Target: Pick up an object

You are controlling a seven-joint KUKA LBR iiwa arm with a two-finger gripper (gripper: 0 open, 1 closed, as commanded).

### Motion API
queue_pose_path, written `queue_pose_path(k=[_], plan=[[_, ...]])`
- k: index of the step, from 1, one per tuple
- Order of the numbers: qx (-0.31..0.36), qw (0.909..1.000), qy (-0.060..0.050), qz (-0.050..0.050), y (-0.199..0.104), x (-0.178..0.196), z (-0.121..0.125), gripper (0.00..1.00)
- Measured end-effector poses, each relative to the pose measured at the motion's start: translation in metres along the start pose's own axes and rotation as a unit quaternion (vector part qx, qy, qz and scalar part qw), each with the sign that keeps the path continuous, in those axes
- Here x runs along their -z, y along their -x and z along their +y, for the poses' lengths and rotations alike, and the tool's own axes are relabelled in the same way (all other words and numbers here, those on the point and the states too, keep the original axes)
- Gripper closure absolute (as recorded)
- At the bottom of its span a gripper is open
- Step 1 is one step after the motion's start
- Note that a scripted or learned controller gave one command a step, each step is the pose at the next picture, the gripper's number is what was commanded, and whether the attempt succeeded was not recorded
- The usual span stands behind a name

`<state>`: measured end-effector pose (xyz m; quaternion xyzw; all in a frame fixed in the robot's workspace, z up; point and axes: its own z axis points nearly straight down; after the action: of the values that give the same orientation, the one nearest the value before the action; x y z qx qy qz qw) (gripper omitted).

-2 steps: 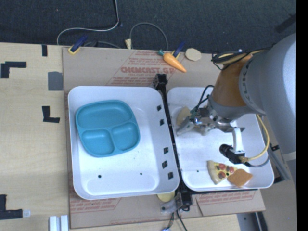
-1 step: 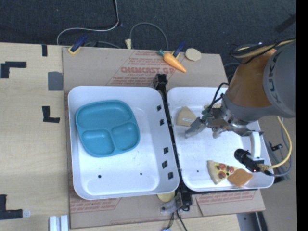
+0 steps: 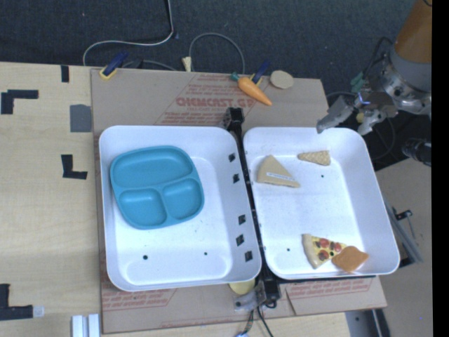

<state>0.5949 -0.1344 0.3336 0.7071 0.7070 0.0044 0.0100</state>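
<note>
The right bin (image 3: 365,188) holds a tan wedge-shaped piece (image 3: 276,172) near its upper left, a small tan cracker-like triangle (image 3: 314,158) near its top, a pizza slice (image 3: 319,250) and an orange-brown piece (image 3: 350,258) at its lower right. My gripper (image 3: 347,115) hangs above the bin's upper right corner, off its rim, with two grey fingers spread apart and nothing between them. The arm with its orange band (image 3: 414,23) rises at the right edge.
The left bin (image 3: 126,258) holds a blue divided plate (image 3: 157,185). Behind the bins on the cardboard lie a toy carrot (image 3: 254,91) and a beige round piece (image 3: 282,80). Cables (image 3: 168,20) loop at the back. A black clamp (image 3: 234,120) joins the bins.
</note>
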Motion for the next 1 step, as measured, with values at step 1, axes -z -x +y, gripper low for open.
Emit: queue_pose_path(k=[1], plan=[[0.001,0.9999,-0.016,0.005,-0.0245,-0.1499,-0.0061,0.0]])
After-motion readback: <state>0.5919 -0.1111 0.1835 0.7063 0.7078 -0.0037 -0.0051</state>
